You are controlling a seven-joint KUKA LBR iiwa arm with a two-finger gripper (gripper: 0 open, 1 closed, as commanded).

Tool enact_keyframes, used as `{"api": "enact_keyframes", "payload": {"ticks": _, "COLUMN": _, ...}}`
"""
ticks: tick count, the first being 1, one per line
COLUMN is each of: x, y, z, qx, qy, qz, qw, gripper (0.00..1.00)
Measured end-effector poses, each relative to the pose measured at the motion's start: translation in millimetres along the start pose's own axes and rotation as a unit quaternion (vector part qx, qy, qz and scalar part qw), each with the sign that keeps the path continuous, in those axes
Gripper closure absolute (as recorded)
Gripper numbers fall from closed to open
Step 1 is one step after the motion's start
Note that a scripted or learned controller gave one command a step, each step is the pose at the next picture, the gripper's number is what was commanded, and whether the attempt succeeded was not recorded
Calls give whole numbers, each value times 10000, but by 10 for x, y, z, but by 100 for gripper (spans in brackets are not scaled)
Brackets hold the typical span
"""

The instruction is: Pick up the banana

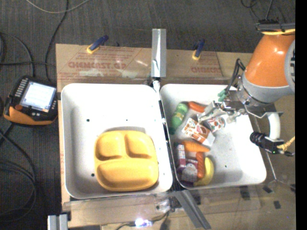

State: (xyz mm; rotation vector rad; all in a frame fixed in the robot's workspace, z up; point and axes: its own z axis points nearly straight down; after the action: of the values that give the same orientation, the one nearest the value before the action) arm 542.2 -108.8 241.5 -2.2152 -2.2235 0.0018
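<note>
Spanning the tabletop, the right bin (pixel 240 166) holds the clutter, and the arm (pixel 271 66) enters from the upper right of the frame. Its claw (pixel 221 110) hangs over the bin's upper middle; how its jaws stand I cannot tell. The banana (pixel 208 171) lies lower and slightly left of it, near the bin's bottom edge, its long axis running roughly up-down in the frame, beside a carrot (pixel 196 147).

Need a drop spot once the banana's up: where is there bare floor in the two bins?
Left bin: bare floor along the far side and left of the yellow tray. Right bin: bare near-right floor, right of the banana. Crowded along the right bin's left wall: green bottle, carton, packets, with the gripper above.
</note>
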Motion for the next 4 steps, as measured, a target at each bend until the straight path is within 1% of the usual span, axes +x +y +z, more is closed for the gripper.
{"api": "enact_keyframes", "payload": {"ticks": 1, "x": -121, "y": 427, "z": 374, "qx": -4, "qy": -8, "qz": -643, "qw": 9979, "gripper": 0}}
{"api": "enact_keyframes", "payload": {"ticks": 2, "x": -529, "y": -85, "z": 873, "qx": -2, "qy": -4, "qz": -1317, "qw": 9913, "gripper": 0}}
{"api": "enact_keyframes", "payload": {"ticks": 3, "x": -557, "y": -519, "z": 1514, "qx": -86, "qy": -38, "qz": -896, "qw": 9959, "gripper": 0}}
{"api": "enact_keyframes", "payload": {"ticks": 4, "x": -300, "y": -580, "z": 897, "qx": -8, "qy": 0, "qz": -1310, "qw": 9914, "gripper": 0}}
